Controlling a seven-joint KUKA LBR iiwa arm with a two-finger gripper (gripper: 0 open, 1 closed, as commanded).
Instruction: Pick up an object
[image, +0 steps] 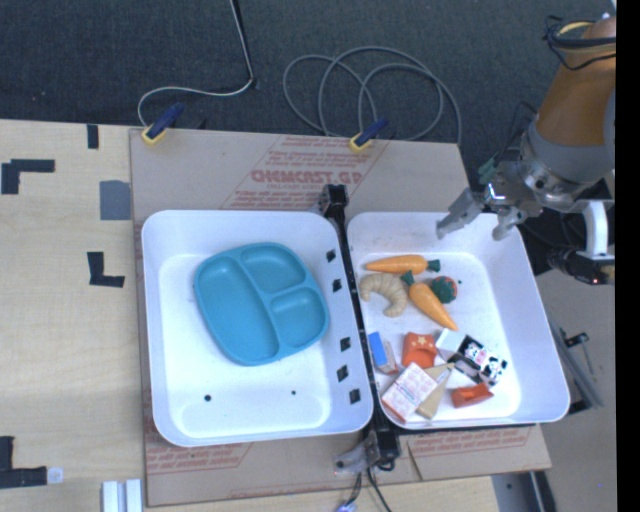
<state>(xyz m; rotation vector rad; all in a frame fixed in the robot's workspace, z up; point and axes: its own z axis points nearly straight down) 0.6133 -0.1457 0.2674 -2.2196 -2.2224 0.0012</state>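
Camera view shows the gripper (478, 218) hanging over the right bin (530, 290) at its 1 o'clock corner, fingers spread wide with nothing between them, well apart from the toys below. In that bin an orange carrot (397, 265) lies across the middle, with a tan ginger-like piece (386, 291) just beside it at 7 o'clock, a second carrot (432, 303) at 4 o'clock, and a cluster of small packets (437, 372) near the bin's 6 o'clock edge. The left bin (170, 300) holds a blue divided plate (262, 302), and both bins sit on the tabletop (60, 300).
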